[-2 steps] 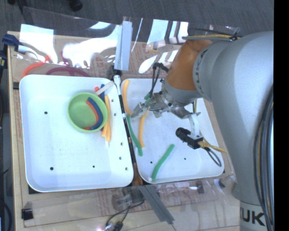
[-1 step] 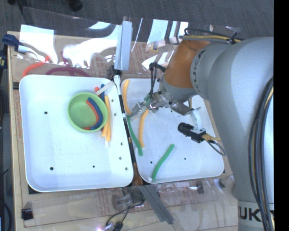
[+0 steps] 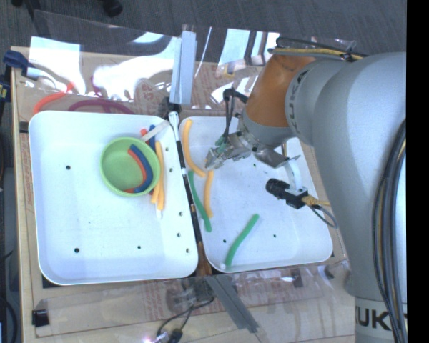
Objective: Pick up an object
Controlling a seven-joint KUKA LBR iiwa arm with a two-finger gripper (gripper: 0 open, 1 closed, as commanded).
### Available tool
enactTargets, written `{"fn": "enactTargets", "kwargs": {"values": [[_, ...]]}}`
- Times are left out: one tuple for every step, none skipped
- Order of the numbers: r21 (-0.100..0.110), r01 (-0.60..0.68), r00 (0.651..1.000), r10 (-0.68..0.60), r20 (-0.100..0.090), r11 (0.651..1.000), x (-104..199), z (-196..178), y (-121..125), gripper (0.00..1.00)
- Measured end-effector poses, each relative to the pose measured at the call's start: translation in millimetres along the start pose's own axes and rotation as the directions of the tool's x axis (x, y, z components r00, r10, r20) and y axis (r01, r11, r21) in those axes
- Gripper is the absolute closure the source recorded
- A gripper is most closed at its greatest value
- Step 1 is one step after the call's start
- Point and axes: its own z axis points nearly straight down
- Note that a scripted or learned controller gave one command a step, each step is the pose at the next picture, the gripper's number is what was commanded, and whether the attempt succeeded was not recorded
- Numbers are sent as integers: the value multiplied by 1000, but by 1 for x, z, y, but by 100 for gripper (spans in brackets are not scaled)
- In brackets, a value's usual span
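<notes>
Grey arm (image 3: pixel 357 141) over right bin (image 3: pixel 289 238); claw (image 3: pixel 216 157) grip unclear, I'd centre it over the yellow strip (image 3: pixel 189 148).

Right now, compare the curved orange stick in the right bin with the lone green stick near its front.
The orange stick is curved, against the left wall of the right bin; the green stick is nearly straight, slanting on open floor. Both are slim and lie flat.

two white bins (image 3: pixel 57 213) (image 3: pixel 300 238), one green bowl (image 3: pixel 116 166), three orange sticks (image 3: pixel 159 186) (image 3: pixel 188 147) (image 3: pixel 209 195), two green sticks (image 3: pixel 242 240) (image 3: pixel 199 209), one red piece (image 3: pixel 136 184), one blue piece (image 3: pixel 149 163).
</notes>
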Motion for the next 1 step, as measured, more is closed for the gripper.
{"fn": "enactTargets", "kwargs": {"values": [[1,0,1000,0,0,1000,0,0,0,0]]}}
